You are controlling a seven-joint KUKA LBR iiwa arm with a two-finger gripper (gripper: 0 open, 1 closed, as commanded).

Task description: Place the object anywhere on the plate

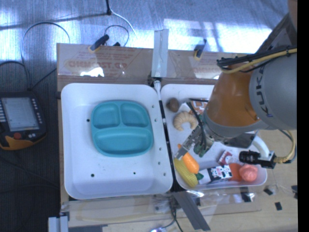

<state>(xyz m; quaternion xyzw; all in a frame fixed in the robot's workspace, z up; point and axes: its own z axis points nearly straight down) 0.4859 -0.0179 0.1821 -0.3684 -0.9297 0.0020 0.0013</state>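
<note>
Plate (121,128) sits in left bin (77,173); fingers (189,148) above carrot (191,163).

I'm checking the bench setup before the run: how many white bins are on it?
2. The left bin holds the blue plate; the right bin holds the toy food, with the arm over much of it. Nothing suggests a third, hidden bin.

Smooth matt teal plastic plate (121,128) in a glossy white plastic bin (77,144), cardboard (111,64) behind.
</note>
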